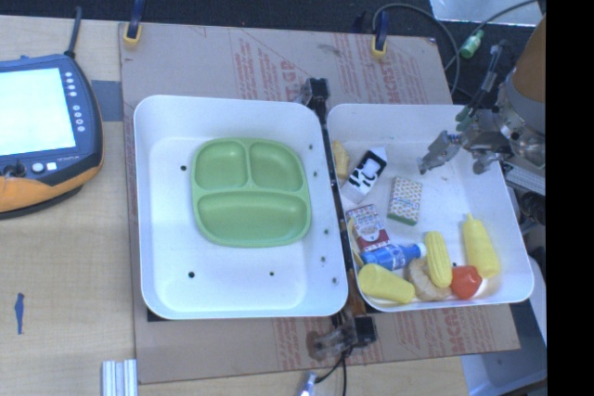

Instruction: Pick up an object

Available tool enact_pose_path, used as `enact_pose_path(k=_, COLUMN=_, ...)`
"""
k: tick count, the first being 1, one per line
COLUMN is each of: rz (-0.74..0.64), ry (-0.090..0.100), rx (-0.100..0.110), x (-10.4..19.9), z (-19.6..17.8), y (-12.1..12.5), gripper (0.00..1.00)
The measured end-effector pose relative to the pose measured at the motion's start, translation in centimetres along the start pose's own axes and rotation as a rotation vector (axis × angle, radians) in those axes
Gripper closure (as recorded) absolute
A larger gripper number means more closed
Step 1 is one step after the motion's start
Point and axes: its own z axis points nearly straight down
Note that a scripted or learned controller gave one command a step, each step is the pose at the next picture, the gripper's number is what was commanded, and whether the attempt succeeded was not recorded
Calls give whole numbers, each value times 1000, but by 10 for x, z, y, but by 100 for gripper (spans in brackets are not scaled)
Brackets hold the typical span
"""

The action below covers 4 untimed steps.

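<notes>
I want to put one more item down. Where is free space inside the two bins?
Left bin: bare floor rings the green divided plate, widest below it. Right bin: free upper middle, between gripper and small green box. Its lower edge is crowded with toy food.

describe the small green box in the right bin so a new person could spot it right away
Start at the right bin, the one full of toy food. Near its middle, left of the gripper, lies a small pale green speckled box, just right of the black and white carton. It is the one green flat-sided item there; the pieces below it are yellow, red or blue, and mostly rounded.
</notes>
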Motion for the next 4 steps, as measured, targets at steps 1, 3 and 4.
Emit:
enact_pose_path(k=1, rz=-2, ry=-1, rx=1, x=30, z=77, y=-12, gripper=0)
enact_pose_path(k=3, rz=1, ry=-5, rx=-2, x=18, z=152, y=1, gripper=0)
enact_pose_path(k=4, rz=1, ry=-5, rx=-3, x=35, z=152, y=2, gripper=0)
